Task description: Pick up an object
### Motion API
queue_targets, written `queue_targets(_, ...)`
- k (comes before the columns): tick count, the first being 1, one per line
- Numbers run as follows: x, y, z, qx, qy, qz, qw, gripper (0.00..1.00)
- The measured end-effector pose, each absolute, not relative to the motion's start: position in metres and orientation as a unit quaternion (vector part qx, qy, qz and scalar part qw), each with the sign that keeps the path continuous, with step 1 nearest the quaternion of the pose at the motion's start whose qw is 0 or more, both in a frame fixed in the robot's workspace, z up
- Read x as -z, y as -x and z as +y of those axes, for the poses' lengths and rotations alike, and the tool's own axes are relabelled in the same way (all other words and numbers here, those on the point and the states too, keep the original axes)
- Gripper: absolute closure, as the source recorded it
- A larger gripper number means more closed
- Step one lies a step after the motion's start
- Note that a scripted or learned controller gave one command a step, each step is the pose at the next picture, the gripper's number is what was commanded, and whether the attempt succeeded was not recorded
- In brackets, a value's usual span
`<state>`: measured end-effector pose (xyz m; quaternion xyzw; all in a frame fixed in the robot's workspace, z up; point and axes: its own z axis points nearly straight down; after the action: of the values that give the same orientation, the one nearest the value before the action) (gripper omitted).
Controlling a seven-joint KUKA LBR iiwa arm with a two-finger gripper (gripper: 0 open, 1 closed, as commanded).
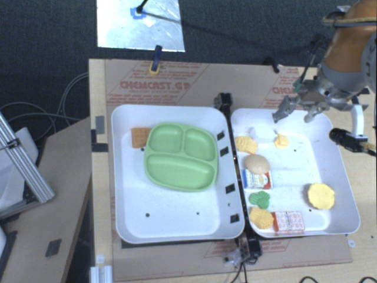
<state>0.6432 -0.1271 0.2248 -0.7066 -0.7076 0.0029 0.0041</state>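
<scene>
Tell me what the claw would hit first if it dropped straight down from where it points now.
The claw, its fingers spread open, hangs over the far edge of the right bin. Going straight down it would probably meet bare bin floor near that rim; the small yellow piece lies just nearer. Depth is hard to judge here.

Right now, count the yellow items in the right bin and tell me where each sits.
4: a yellow chunk by the divider, a small yellow piece near the back, a round yellow piece at right, a yellow-orange piece in the front corner. Others may hide.
</scene>
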Motion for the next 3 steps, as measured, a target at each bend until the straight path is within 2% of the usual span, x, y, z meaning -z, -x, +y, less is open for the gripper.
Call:
queue_targets(1, -0.232, -0.646, -0.127, 0.0005, 0.706, -0.708, -0.001, 0.0)
queue_targets(2, -0.188, -0.64, -0.127, -0.0002, 0.707, -0.708, 0.0, 0.0)
queue_targets(3, -0.146, -0.642, -0.131, -0.0004, 0.707, -0.707, 0.0, 0.0)
